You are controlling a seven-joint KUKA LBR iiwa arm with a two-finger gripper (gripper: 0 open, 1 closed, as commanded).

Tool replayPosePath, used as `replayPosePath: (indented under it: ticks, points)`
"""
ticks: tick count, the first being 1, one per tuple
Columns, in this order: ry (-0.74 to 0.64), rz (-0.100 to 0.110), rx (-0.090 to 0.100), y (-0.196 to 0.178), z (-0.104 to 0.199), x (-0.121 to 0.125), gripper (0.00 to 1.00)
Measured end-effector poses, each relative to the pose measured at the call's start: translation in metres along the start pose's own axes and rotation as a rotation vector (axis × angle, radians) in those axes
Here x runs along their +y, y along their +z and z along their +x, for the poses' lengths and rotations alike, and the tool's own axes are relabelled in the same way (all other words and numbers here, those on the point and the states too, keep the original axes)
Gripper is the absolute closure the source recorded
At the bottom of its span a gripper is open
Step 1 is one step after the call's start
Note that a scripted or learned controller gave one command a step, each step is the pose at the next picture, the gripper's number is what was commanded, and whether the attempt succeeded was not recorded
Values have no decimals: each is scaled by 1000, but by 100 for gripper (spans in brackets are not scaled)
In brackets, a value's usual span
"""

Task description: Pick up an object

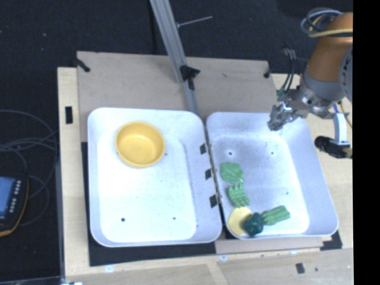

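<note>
Right now I see the gripper (278, 121) over the right bin's (309, 159) one-o'clock corner; its grasp I cannot tell. Green toys (232, 173) and a yellow piece (237, 219) sit toward seven o'clock.

High fixed camera, slanting down, both bins (202, 159)

Glossy yellow plastic bowl (140, 143) sits in a matt white speckled bin (107, 212); bench (237, 79) looks like pale wood.

Two white bins (142, 233) (317, 206), one yellow bowl (140, 143), three green toys (231, 172) (238, 194) (275, 215) (right bin), one yellow piece (238, 219)
</note>
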State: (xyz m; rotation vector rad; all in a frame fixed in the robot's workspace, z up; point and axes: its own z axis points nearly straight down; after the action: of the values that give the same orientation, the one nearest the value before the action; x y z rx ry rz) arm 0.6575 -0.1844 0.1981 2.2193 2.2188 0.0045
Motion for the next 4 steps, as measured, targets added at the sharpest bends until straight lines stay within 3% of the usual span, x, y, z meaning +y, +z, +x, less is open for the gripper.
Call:
replayPosePath:
  ticks: [1,4]
  points:
    - [0,-1,0,-45,-1,1,100]
    - [-3,4,1,-37,153,-8,100]
